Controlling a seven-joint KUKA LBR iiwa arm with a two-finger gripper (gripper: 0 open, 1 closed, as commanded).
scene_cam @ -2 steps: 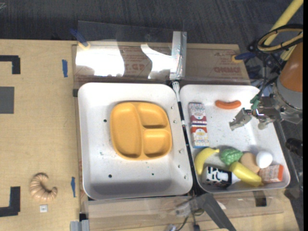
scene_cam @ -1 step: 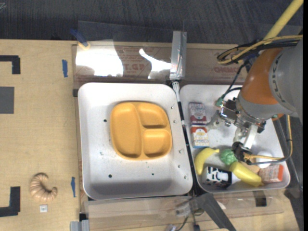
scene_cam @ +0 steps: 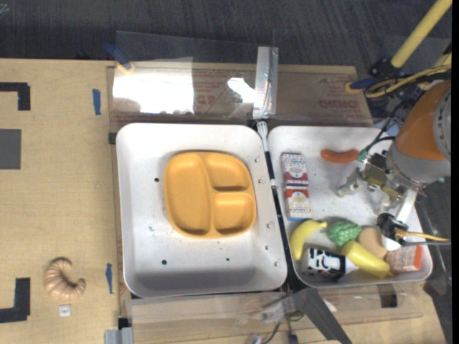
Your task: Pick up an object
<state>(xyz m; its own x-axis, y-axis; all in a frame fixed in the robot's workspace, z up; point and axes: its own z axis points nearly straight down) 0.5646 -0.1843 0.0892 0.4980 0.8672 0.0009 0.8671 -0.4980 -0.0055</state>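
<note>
The hand (scene_cam: 356, 183), fingers apart and empty, hovers over the right bin (scene_cam: 323, 136) on the wooden bench (scene_cam: 57, 192).

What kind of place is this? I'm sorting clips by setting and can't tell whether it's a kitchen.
Probably a robotics lab bench, not a kitchen: two white bins on a taped bench, a robot arm reaching in, and toy food such as a plastic banana.
</note>
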